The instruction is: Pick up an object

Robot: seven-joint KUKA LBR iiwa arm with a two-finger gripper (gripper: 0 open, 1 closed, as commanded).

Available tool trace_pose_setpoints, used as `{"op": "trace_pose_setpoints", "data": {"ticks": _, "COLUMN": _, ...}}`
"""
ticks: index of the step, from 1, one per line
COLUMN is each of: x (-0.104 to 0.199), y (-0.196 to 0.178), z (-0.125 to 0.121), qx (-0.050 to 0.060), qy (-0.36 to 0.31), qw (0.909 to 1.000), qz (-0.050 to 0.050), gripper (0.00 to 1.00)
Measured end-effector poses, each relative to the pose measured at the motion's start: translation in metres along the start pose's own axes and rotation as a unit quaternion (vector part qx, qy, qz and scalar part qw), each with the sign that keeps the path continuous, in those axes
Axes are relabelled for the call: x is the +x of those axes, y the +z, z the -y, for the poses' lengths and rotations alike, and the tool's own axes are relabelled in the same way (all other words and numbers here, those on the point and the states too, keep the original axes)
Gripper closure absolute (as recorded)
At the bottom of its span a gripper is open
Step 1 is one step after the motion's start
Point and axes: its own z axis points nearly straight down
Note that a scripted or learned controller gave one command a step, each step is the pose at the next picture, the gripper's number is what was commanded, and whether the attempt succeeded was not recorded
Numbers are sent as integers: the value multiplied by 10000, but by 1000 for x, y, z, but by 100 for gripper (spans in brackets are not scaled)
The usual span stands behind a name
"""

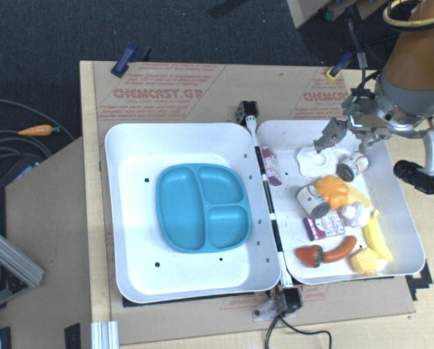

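Toys crowd the right bin (409, 227): a white piece (312, 160) at the back, a small can (351, 167), an orange pepper (333, 190), a banana (377, 236), a sausage (338, 249) and a red pepper (310, 255) near the front. The left bin (129, 195) holds a blue divided plate (202, 206). The gripper (345, 131) hangs over the back of the right bin, close to the white piece and the can; its jaws look parted with nothing between them, though the view there is cluttered. This seems the approach step. Next it must settle on one item, lower straight over it and close.
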Motion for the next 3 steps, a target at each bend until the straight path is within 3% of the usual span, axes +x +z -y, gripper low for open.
{"op": "trace_pose_setpoints", "data": {"ticks": 1, "x": -32, "y": 155, "z": 24, "qx": -4, "qy": 5, "qw": 10000, "qz": 4, "gripper": 0}}
{"op": "trace_pose_setpoints", "data": {"ticks": 2, "x": -31, "y": 145, "z": 24, "qx": -12, "qy": 8, "qw": 10000, "qz": 5, "gripper": 100}}
{"op": "trace_pose_setpoints", "data": {"ticks": 3, "x": 73, "y": 55, "z": 46, "qx": -9, "qy": -9, "qw": 10000, "qz": -3, "gripper": 100}}
